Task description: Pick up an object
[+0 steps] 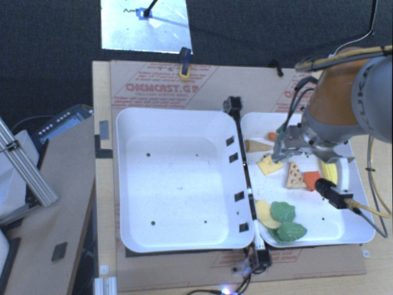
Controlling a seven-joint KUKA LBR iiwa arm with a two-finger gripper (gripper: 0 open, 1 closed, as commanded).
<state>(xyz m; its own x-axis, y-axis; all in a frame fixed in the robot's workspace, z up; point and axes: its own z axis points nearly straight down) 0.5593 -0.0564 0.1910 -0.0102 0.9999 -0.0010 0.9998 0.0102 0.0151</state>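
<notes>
My gripper (280,151) hangs low over the upper left part of the right bin (344,226), reaching in from the right. Just below its tip lies a yellow cheese wedge (269,165), touching or nearly touching it. A tan wedge (257,145) and a small orange piece (271,136) lie to its left. A spotted slice (295,176), a red block (311,180) and a yellow corn cob (328,171) sit to the lower right, partly under the wrist. Near the bin's front are a yellow oval (264,212) and two green broccoli pieces (283,211) (290,231).
The left bin (132,165) stands beside the right one, with a black-clipped divider (241,165) between them. The arm's grey body and orange band (334,97) cover the right bin's far right. A cable (368,208) runs along that bin's right rim.
</notes>
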